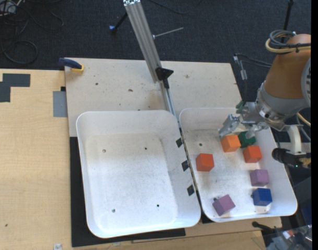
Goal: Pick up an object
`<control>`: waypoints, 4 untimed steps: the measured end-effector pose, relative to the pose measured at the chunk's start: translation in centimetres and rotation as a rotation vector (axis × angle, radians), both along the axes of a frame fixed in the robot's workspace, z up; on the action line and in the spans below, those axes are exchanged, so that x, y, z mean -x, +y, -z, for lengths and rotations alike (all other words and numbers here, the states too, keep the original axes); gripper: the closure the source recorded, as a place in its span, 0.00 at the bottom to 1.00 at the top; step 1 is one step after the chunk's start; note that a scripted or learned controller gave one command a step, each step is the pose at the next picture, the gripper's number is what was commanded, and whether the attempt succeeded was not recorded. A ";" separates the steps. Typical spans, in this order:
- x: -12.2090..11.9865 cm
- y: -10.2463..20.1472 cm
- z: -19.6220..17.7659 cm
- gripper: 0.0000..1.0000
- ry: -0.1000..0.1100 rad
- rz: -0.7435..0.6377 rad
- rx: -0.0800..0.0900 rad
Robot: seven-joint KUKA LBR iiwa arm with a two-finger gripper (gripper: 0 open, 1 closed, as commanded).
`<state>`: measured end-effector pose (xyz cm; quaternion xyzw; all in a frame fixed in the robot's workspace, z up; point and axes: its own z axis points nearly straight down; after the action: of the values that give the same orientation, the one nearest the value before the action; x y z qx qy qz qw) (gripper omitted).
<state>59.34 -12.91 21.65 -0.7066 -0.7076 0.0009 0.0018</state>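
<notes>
- Two bins sit side by side on the table: the left bin and the right bin.
- Six blocks lie in the right bin, spread from its middle toward its near right corner.
- The gripper hangs over the right bin's far part, just above one block.

Six small blocks lie in the right bin. An orange block sits near the bin's far edge, directly under the gripper, with a dark green block touching its right side. A red-orange cube lies just beside them, another toward the left wall. A purple block, a blue one and a tilted purple one occupy the near right corner.
</notes>
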 end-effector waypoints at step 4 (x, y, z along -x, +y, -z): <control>0.0 -0.2 12.5 0.00 -0.002 0.002 0.001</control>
<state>59.39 -13.13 9.14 -0.7072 -0.7071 0.0005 0.0007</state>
